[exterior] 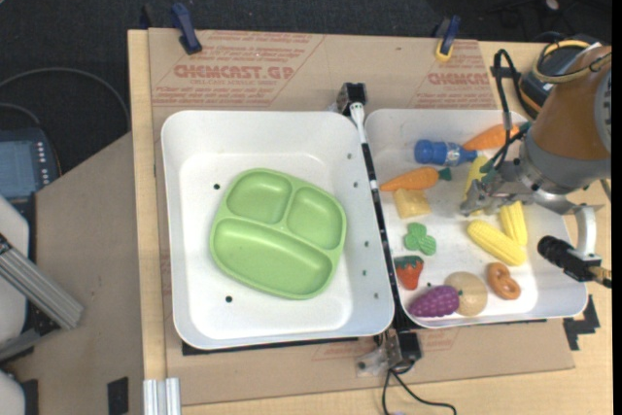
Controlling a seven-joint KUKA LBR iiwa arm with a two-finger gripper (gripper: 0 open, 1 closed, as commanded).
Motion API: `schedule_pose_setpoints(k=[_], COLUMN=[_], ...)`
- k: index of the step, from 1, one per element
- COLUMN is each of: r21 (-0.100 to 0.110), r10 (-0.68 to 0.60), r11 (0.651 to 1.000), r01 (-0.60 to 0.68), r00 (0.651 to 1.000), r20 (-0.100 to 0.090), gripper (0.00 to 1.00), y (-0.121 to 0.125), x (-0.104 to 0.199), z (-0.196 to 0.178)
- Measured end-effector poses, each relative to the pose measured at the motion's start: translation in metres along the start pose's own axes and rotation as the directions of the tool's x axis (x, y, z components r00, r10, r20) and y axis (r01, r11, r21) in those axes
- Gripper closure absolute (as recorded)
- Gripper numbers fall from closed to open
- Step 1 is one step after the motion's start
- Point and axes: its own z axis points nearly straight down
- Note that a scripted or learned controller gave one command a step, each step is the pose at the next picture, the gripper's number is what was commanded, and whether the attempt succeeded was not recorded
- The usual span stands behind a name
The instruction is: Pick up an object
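Nearest, along the right bin's (569, 306) front edge, lie one purple grape bunch (434, 301), one strawberry (409, 270), one potato (467, 292) and one pretzel (503, 281). Farther back, two corn cobs (496, 241), one carrot (412, 179) and one blue bottle (434, 152). Nothing looks lifted yet; the tool (483, 199) hangs low beside the corn, grip unclear. One green plate (279, 232) fills the left bin (185, 209).

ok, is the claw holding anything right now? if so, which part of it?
Cannot be told. The claw is low in the right bin, beside the corn cobs, but nothing visibly sits in its grip.
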Motion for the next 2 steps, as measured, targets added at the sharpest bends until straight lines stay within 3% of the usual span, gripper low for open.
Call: schedule_pose_setpoints(k=[1,2], r21=[-0.003,0.081], r10=[-0.007,-0.002], r11=[1.000,0.997], r01=[0.007,0.004], r00=[1.000,1.000], r20=[-0.001,-0.028], gripper=[1.00,1.00], y=[0.052,0.097], x=[0.069,0.028], z=[0.020,0.027])
